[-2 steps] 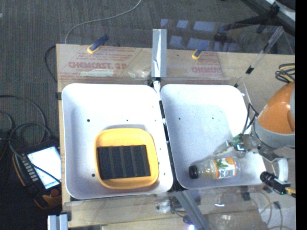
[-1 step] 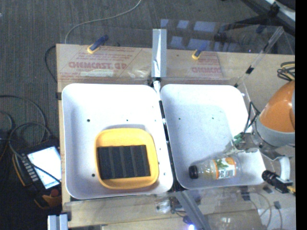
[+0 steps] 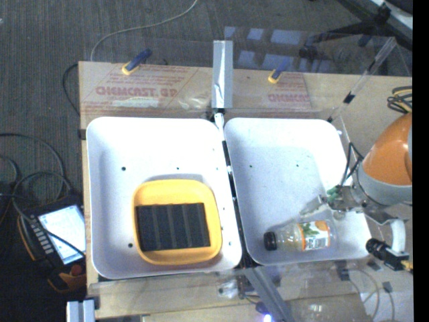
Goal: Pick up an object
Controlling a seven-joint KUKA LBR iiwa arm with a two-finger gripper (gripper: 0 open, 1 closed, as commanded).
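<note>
Looking down on the table [image 3: 100, 79]: two white bins side by side. Left bin [image 3: 107, 153] holds a yellow tray-like container [image 3: 177, 221] with a dark ribbed insert, sitting in the bin's lower half, toward the divider side. Right bin [image 3: 281, 159] holds a small clear bottle [image 3: 299, 237] lying on its side near the bin's bottom edge, dark cap pointing left, orange-and-green label facing up.

Arm [image 3: 389, 163] comes in from the right edge; orange band and grey wrist sit over the right bin's right rim. Hand [image 3: 333, 203] is low over the lower-right corner of the right bin, just above and right of the bottle's base end. Hand looks near the bottle, possibly touching its upper right; can't resolve contact. Cannot tell whether the hand is wide or narrow: the tip area is blurred and mixed with clear plastic and cabling. Bottle is not visibly between anything, and it rests on the bin floor.

Two yellow-and-blue clamps at the table's far edge: one [image 3: 136, 62] upper left, one [image 3: 275, 76] upper middle. Upright metal post [image 3: 222, 79] stands at the far end of the seam between bins. Tablet-like device [image 3: 62, 230] with a lit screen lies on the floor left of the table, cables around it.
</note>
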